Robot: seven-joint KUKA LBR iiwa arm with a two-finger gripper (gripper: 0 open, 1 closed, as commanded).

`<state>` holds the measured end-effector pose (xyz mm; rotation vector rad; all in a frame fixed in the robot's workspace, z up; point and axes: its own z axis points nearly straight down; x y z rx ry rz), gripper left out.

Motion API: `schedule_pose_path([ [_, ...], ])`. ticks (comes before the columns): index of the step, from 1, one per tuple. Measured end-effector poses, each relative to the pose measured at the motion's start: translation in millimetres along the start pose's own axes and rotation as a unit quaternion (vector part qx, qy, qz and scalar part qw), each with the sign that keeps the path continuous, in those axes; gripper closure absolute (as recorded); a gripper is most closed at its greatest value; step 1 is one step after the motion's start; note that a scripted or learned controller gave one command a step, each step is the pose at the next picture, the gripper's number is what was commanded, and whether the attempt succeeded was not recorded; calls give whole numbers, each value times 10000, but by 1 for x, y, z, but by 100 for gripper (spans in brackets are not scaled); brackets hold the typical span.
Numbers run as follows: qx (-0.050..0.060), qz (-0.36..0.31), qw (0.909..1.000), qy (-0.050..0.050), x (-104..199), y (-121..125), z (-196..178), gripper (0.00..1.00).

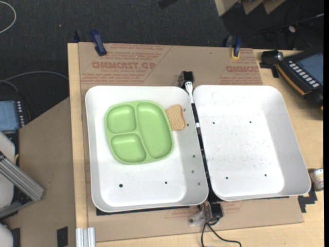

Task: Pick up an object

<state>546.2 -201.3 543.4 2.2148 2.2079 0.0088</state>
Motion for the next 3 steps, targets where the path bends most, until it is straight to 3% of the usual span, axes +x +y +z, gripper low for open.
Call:
schedule_pose_path([
  [1,69,-36,10000,39,56,-57,6,0],
  [2,49,-21,10000,17,53,-54,-4,100],
  [3,134,-29,9999,48,90,-69,106,100],
])
